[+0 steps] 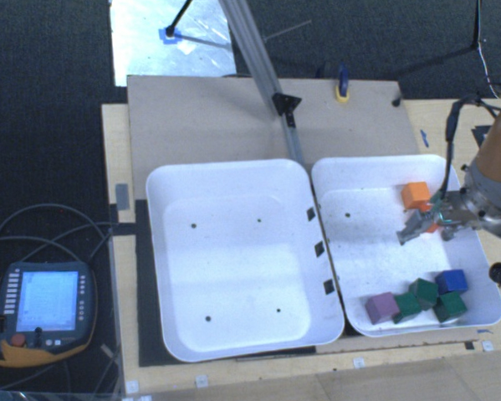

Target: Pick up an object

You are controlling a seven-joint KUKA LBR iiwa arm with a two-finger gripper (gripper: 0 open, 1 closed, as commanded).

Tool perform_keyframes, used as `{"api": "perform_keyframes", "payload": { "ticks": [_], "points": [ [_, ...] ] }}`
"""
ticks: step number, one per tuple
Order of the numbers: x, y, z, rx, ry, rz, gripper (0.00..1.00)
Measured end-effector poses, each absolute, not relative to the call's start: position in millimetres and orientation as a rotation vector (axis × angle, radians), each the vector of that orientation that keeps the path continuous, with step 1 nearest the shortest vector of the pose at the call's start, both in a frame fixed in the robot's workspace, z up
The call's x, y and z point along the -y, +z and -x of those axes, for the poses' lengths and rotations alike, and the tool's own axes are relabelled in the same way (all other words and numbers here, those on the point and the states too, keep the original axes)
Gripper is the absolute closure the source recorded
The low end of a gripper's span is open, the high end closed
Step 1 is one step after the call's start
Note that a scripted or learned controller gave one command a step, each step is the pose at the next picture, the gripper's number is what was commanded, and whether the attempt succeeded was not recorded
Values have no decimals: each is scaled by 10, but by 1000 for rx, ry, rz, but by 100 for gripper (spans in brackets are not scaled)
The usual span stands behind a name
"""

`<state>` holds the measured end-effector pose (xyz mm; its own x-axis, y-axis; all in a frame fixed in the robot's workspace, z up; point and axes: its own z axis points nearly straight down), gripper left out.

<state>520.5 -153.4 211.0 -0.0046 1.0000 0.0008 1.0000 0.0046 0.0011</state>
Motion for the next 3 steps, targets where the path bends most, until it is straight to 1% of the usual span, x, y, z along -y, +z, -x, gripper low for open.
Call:
{"api": "perform_keyframes", "payload": {
  "ticks": [1,2,3],
  "points": [
    [1535,2112,-5206,-2225,3,-2217,0],
    [1588,1616,-5116,-2225,-3,-2222,0],
    [1490,1067,-5070,-2228,-3,-2222,0]
  ]
}}
